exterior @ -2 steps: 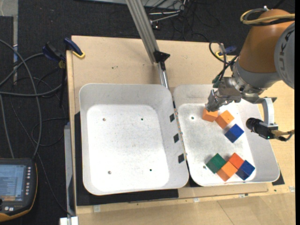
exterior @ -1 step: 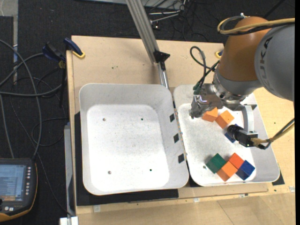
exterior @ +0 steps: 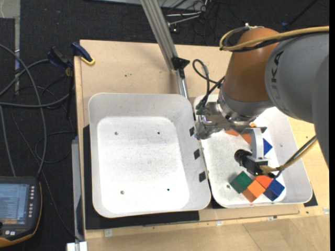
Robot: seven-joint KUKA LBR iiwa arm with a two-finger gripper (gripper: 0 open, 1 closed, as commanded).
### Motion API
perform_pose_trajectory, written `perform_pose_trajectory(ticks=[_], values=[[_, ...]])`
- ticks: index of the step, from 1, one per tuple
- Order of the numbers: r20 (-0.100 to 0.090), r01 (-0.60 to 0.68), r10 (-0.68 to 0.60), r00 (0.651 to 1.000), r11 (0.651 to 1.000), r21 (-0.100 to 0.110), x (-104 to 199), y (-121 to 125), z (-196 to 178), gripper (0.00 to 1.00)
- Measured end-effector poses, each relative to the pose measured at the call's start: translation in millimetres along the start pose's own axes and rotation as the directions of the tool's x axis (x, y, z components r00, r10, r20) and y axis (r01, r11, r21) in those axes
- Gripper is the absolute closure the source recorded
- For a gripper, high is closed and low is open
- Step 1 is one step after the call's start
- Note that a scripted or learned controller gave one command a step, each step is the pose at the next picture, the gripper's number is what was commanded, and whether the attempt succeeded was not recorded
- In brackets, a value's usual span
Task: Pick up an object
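While the gripper (exterior: 208, 123) hangs over the right bin (exterior: 220, 196), its width beyond our telling, we judge this the approach: the green block (exterior: 241, 182), orange block (exterior: 256, 188) and blue block (exterior: 274, 190) huddle at its front, needing a shift there, then descent.

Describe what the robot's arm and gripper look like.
The arm is thick, rounded and grey, with dark lettering on its side. An orange band sits above the wrist. A yellow cable arcs over the band, and a thin black cable loops near the wrist. The gripper is a small silvery metal piece.
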State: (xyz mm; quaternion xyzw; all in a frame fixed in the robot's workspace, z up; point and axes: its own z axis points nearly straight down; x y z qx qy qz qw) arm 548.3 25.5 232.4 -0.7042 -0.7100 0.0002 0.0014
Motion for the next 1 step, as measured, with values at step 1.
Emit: perform_pose_trajectory(ticks=[1], values=[[0.0,0.0,0.0,1.0,1.0,-0.001,50.2,-7.8,9.4,1.0]])
